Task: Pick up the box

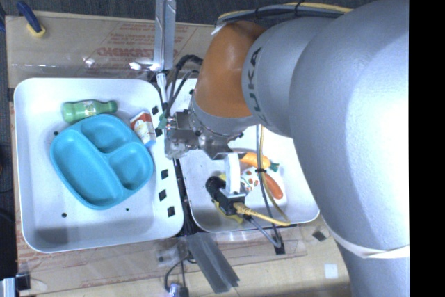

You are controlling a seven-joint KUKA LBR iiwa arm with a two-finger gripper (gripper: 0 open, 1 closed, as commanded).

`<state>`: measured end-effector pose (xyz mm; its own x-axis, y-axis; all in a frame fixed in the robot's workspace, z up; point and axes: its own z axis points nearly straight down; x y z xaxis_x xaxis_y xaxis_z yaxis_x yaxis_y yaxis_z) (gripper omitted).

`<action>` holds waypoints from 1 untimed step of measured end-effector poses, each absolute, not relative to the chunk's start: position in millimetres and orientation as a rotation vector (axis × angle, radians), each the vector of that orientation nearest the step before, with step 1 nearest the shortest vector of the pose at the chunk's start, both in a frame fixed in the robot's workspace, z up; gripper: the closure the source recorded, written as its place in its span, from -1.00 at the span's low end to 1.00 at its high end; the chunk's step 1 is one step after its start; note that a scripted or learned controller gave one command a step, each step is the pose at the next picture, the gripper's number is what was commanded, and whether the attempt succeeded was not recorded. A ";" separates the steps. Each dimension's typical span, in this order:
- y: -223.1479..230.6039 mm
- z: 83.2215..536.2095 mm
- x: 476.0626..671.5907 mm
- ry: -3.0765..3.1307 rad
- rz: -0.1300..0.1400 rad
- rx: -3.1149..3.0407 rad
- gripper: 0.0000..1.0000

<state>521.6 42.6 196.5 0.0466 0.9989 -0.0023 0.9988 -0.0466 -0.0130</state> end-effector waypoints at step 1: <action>42.6 196.5 521.6 -2.164 0.017 -2.267 -1.00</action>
